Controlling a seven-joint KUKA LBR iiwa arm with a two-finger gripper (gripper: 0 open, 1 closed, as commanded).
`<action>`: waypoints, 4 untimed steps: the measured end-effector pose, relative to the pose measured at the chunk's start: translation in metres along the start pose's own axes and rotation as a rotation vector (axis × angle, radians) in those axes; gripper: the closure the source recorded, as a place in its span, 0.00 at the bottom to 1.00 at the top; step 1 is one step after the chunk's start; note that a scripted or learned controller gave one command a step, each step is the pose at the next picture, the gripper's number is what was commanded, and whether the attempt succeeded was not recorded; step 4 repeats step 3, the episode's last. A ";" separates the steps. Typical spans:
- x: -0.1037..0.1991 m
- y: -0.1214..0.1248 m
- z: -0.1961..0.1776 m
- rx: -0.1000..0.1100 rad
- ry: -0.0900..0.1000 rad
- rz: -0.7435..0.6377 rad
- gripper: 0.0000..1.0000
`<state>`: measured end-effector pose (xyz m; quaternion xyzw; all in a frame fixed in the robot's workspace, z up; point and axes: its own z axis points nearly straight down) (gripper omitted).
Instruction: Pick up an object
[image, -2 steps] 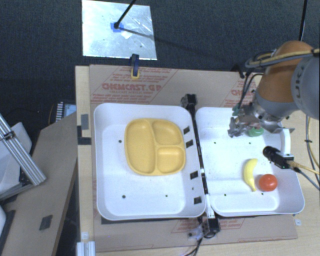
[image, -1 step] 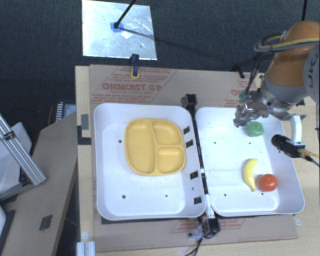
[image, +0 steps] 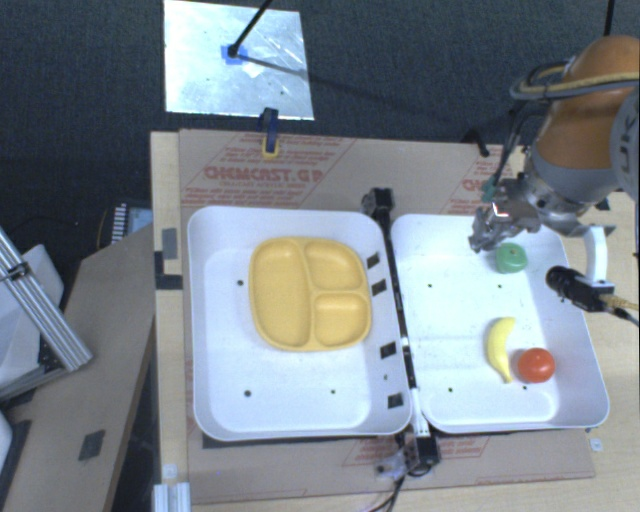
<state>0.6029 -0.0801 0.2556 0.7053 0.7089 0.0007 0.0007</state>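
Note:
A small green round object (image: 512, 259) lies near the far edge of the right bin (image: 450, 330). Toward the bin's near right, a yellow banana (image: 499, 348) rests beside a red-orange ball (image: 535, 365). My gripper (image: 487, 238) hangs just left of the green object, low over the bin's back part, under the grey wrist with its orange band. Nothing is visible between the fingers.
A yellow divided plate (image: 308, 292) sits in the left bin (image: 225, 390). A black divider with clips (image: 392, 300) runs between the bins. A black part on a white bracket (image: 580, 282) juts over the right bin's right rim.

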 end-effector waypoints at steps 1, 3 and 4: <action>0.059 -0.012 -0.002 0.000 0.001 -0.004 1.00; 0.168 -0.026 0.021 0.002 0.002 -0.005 1.00; 0.168 -0.026 0.021 0.002 0.002 -0.005 1.00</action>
